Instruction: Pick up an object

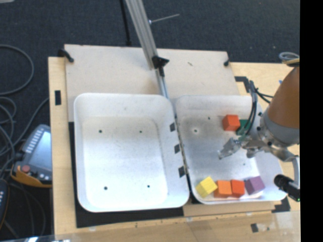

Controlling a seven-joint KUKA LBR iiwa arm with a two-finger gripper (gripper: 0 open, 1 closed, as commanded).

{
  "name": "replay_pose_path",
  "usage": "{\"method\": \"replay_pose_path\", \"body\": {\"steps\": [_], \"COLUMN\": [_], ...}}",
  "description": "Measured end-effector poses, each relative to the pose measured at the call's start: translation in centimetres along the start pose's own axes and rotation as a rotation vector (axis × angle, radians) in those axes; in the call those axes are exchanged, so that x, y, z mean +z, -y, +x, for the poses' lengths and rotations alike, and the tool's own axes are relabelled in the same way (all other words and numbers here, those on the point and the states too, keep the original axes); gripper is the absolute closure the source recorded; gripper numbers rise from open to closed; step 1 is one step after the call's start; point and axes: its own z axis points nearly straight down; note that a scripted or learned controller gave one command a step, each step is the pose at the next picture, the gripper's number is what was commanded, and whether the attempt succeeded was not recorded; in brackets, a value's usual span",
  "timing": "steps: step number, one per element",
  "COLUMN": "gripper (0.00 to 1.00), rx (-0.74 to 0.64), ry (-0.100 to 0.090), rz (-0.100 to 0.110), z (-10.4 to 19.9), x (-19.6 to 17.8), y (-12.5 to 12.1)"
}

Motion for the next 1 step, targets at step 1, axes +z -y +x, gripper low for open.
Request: {"method": "replay_pose_path", "body": {"steps": [1], "gripper": [0.00], "rx": [-0.006], "ry": [0.001], "rz": [0.002], "z": [-3.57], "x": [13.47], "y": [-6.79]}}
